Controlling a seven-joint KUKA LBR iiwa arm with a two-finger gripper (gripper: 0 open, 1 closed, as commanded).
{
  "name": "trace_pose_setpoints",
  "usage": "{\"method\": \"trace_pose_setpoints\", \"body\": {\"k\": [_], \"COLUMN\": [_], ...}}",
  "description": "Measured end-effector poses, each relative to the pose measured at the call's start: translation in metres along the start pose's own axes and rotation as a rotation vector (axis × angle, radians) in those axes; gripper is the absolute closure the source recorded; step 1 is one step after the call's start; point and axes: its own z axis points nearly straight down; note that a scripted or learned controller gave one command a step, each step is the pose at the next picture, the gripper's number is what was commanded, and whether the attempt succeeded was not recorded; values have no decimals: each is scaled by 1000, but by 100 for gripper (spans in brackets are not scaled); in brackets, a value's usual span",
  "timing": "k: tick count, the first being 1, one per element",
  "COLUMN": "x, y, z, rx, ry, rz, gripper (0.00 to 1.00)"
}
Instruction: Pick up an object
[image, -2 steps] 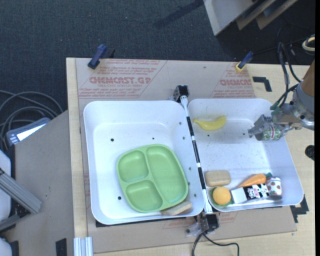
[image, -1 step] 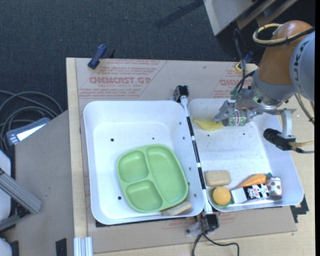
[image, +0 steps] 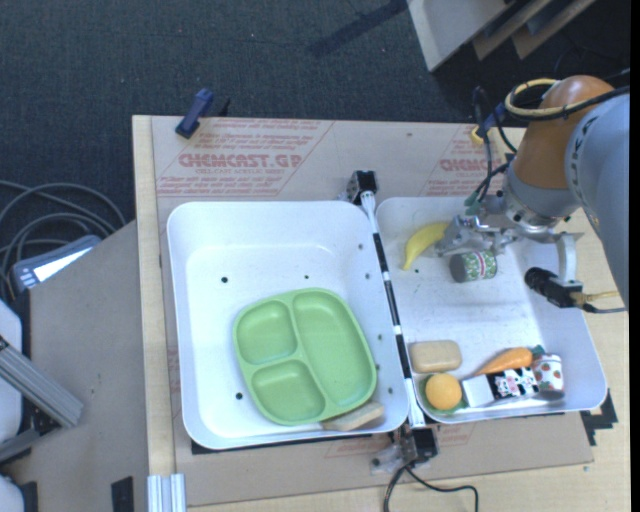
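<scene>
My gripper hangs over the far part of the right bin, at the end of the grey arm with the orange band. Directly below it, touching or nearly touching, lies a small can with a green label, on its side. A yellow banana lies just left of the gripper, near the bin's far left corner. Along the near edge lie a tan bread slice, an orange ball, a carrot, a black-and-white box and a small red-and-white spotted object.
The left bin holds a green divided plate, with a tan piece sticking out under its near edge. A black clip sits at the far end of the wall between the bins. A blue object lies on the bench behind.
</scene>
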Motion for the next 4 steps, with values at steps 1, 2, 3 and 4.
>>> {"method": "trace_pose_setpoints", "body": {"k": [1, 2, 3, 4], "x": [9, 49, 52, 126], "y": [-48, -1, 1, -24], "z": [3, 3, -8, -98], "rx": [4, 14, 4, 0], "ry": [2, -5, -1, 2], "rz": [1, 2, 0, -1], "gripper": [0, 0, 100, 100]}}
